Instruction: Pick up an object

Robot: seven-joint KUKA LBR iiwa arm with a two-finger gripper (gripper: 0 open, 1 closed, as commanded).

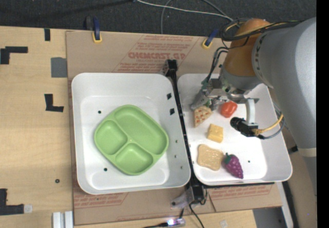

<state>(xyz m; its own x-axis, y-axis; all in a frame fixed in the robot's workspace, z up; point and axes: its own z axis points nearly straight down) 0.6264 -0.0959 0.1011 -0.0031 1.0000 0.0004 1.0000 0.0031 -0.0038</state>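
Observation:
Several toy foods lie in the right bin (272,168): a tan wedge-shaped cracker (201,115), a red tomato (229,109), a yellow cheese cube (215,133), a slice of bread (209,157) and purple grapes (233,165). My gripper (208,103) hangs low over the bin's far left part, just above the cracker's top edge, with the tomato to its right. It is open and nothing sits between the fingers. One finger (198,102) points down to the left, beside the cracker.
The left bin (82,119) holds a green divided plate (131,139). A black divider (177,114) runs between the bins. The arm's grey body (293,77) covers the right bin's far right side. A black cable part (244,126) hangs near the cheese.

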